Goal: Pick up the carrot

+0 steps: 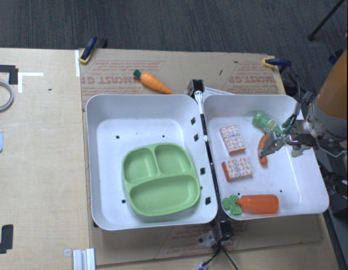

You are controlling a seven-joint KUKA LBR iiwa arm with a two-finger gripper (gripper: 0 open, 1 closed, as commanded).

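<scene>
A large orange carrot [258,203] with green leaves lies along the front wall of the right bin [300,187]. A smaller carrot [153,82] lies outside the bins, on the cardboard behind the left bin. My gripper [272,145] reaches in from the right and is low over the right bin's middle right. It sits right at a small slim orange piece [263,158], touching or overlapping its upper end. The large carrot is well in front of the gripper, and the smaller carrot is far to its back left.
Two pink snack boxes [232,139] [237,168] lie in the right bin, left of the gripper. A green item [262,120] lies just behind it. The left bin [106,117] holds a green divided plate [161,179]. Clamps hold the cardboard's back corners.
</scene>
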